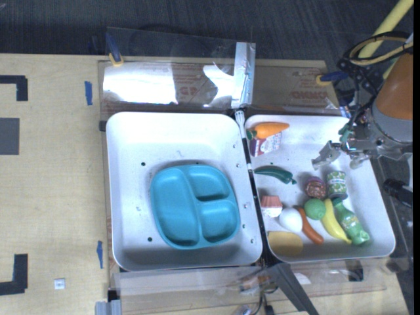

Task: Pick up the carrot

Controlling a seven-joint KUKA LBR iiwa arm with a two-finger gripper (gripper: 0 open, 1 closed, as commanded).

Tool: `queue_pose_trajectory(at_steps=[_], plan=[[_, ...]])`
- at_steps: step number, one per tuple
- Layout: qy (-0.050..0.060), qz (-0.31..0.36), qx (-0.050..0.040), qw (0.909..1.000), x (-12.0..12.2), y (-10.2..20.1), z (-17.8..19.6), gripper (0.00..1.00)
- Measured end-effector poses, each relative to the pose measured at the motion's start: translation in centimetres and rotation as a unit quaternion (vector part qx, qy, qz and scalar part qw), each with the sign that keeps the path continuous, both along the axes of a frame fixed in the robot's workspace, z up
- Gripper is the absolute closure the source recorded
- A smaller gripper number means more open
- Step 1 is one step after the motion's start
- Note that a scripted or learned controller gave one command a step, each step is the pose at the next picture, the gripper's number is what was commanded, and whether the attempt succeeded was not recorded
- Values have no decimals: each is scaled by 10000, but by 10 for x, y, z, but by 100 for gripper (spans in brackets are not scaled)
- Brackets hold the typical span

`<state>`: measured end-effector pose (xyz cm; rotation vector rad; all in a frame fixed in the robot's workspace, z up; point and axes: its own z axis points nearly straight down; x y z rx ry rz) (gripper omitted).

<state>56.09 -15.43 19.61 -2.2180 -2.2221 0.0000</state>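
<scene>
Claw [340, 148] open, holding nothing. Carrot [310, 226] below-left of claw: light, stiff, slick, probably plastic; grip mid-shaft across width.

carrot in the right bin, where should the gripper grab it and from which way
Probably the carrot at mid-length, from straight above, fingers closing across its narrow width. It lies flat and slanted, with the white egg touching one side and the banana close on the other, so clearance is tight.

Blue tray [195, 205] in left bin [125, 176]; banana [333, 220] in right bin [384, 231].
</scene>
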Motion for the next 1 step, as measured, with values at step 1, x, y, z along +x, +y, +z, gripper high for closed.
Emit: queue_pose_trajectory(at_steps=[1], plan=[[-32, 803, -12, 9968, 68, 52, 40, 0]])
